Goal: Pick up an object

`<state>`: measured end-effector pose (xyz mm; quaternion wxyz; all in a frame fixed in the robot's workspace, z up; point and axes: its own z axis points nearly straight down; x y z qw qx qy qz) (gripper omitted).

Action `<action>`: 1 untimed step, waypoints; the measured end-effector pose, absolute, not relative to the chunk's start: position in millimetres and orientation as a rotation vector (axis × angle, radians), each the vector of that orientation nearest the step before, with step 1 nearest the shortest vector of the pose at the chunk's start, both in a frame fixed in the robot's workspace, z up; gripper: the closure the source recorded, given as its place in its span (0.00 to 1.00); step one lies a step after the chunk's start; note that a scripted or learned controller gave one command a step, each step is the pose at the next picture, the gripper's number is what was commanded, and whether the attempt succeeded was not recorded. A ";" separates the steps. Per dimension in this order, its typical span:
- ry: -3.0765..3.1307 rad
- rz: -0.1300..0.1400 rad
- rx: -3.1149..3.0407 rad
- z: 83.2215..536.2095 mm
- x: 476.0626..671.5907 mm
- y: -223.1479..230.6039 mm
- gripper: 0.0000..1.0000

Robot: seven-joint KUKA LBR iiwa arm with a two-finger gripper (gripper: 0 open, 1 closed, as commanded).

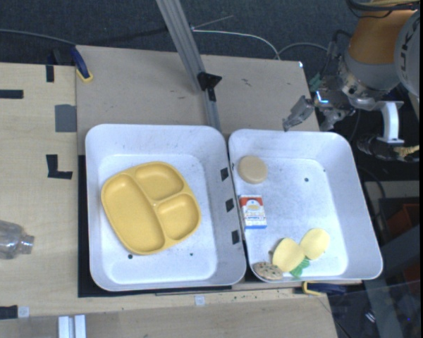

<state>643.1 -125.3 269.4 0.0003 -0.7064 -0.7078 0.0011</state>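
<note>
Gripper (304,111): above right bin's (352,210) far rim, grip state unclear.
Right bin: round tan disc (252,169), small carton (253,213), yellow toys (300,251).
Left bin (99,259): yellow divided plate (150,206).

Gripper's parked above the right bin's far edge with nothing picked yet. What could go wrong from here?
1. The yellow toy and the cookie crowd the near rim of the right bin; a grab there may hit the wall or catch both.
2. The small carton lies flat beside the wall between the bins, so fingers may slide off.
3. The gripper hangs outside the bin's far edge; descending straight could strike the rim.
</note>
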 end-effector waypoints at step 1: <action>-2.227 -0.005 -2.230 368.0 674.9 -196.0 0.00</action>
